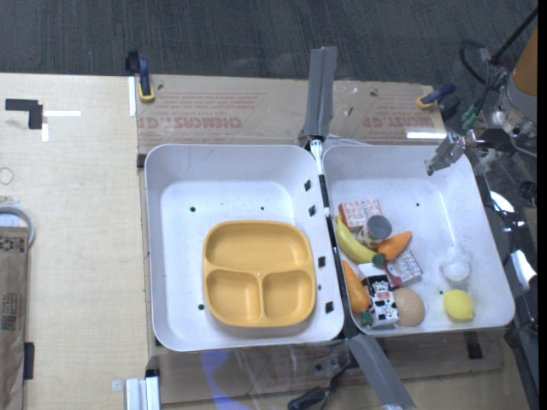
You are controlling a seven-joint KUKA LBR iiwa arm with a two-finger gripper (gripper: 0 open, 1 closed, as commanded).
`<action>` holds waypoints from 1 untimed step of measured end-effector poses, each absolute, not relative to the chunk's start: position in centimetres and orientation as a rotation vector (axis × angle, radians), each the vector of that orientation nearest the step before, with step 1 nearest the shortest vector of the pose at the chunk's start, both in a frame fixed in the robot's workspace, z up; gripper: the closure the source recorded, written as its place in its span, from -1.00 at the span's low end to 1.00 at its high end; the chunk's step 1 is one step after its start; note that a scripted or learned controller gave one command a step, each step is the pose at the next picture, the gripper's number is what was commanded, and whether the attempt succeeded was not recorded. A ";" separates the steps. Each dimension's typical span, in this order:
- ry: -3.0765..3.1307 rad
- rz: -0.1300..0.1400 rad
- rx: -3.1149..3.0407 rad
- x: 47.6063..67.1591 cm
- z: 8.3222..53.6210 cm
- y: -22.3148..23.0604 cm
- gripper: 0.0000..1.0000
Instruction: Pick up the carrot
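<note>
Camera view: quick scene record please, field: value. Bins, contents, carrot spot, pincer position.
left bin: holds a yellow divided tray
right bin: holds a pile of items along its left side, plus a lemon near the front right
carrot: in the right bin's front left, against the divider, tip under the banana
second orange piece: beside the banana, identity unclear
other items: egg, small boxes, a round grey-topped item
pincer: above the right bin's back right corner, far from the carrot, holding nothing visible
</note>
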State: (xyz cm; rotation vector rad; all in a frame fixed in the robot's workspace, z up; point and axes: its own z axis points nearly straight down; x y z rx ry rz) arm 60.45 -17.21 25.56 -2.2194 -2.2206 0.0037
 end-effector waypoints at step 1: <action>-2.193 0.003 -2.246 57.0 11.6 -12.6 -1.00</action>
